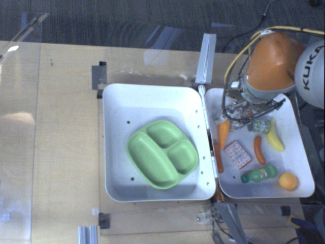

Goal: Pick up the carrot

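Two white bins side by side. Bin under the gripper (242, 114), the right bin (299, 151): carrot (223, 132), upright-lying, just beside and below the tool on its left, close to the bin's left wall; red stick-shaped item (219, 158) below the carrot; checkered packet (237, 154); sausage (259, 149); banana (274, 136); green bottle (259, 174); orange fruit (288, 181). Bin well to the tool's left, the left bin (114, 136): one green divided tray (162, 153). Gripper state: cannot tell, fingers hidden among wrist cabling
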Tool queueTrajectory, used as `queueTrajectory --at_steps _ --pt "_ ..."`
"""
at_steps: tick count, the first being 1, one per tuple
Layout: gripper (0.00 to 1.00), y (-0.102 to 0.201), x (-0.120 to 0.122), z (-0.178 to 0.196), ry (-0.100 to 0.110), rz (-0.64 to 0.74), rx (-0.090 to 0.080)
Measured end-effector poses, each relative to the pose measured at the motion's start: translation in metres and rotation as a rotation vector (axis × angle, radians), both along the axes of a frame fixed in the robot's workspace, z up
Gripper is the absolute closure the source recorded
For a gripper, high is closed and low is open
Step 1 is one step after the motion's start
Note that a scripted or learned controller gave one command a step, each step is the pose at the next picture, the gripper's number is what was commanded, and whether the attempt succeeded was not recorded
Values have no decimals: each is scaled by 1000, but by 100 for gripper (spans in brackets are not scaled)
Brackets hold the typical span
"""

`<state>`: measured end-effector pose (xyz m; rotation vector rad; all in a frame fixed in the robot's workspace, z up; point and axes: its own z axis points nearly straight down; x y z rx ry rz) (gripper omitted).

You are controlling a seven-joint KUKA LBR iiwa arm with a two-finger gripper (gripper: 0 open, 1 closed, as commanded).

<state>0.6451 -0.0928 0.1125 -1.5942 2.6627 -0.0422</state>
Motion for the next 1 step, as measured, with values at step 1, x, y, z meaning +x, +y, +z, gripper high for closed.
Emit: queueTrajectory --at_steps 1 --pt "100 57 24 114 30 -13 8"
